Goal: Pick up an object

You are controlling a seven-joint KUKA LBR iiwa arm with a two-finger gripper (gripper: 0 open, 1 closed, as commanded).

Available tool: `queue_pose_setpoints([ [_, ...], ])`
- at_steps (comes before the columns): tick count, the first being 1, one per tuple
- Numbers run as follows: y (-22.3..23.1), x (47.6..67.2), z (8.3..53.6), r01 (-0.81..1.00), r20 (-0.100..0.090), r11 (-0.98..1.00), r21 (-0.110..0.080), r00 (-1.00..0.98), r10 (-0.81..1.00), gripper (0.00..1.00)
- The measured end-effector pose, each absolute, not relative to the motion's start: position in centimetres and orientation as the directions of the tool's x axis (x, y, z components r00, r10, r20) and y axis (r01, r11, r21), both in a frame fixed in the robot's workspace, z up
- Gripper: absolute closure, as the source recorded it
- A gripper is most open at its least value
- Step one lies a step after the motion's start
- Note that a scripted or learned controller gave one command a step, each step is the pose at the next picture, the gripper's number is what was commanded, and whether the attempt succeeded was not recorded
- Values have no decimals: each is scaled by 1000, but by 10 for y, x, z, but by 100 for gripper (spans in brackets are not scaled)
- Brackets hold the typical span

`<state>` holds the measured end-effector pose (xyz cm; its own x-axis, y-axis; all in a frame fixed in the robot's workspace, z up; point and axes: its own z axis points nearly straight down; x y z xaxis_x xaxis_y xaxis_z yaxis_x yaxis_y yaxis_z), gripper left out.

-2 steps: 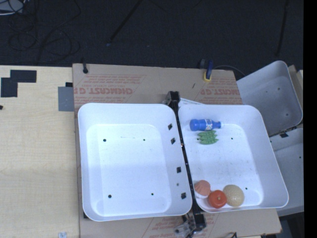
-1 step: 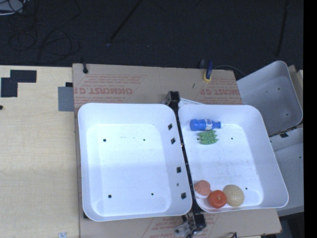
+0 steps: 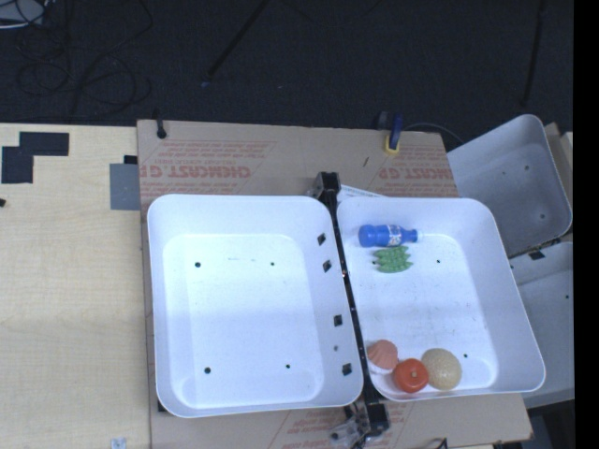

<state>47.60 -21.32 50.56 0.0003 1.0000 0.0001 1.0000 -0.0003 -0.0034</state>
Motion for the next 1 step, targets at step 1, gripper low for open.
queue_pose_setpoints([
  [1, -213, 476, 492, 1000, 0, 0, -4, 0, 1000, 100],
])
